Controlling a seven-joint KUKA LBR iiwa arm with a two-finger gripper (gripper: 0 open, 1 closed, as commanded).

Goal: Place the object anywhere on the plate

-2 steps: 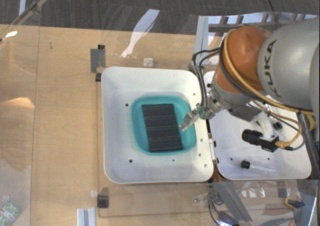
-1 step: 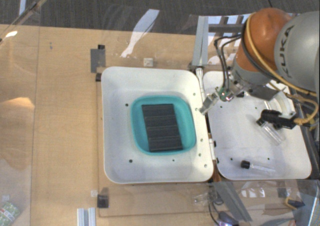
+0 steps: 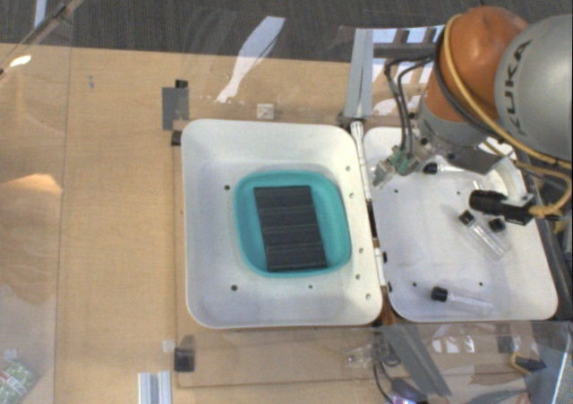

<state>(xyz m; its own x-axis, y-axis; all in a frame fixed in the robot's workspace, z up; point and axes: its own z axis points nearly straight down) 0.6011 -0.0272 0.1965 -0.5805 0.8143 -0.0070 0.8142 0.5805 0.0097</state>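
- While the arm (image 3: 528,71) leans in from 3 o'clock, we see the gripper (image 3: 395,166) low over the right bin (image 3: 421,250), at its 10 o'clock corner, close to the wall shared with the left bin (image 3: 210,214).
- We cannot tell whether the gripper is wide or narrow; we see nothing held in it.
- Dark ridged block (image 3: 289,227) lies flat on the teal plate (image 3: 243,223), about centred, long side running 12 to 6.
- Plate sits mid left bin.
- Right bin: clear tube (image 3: 461,300) with black cap at 6 o'clock, a second clear vial (image 3: 485,232) toward 3 o'clock, well apart.
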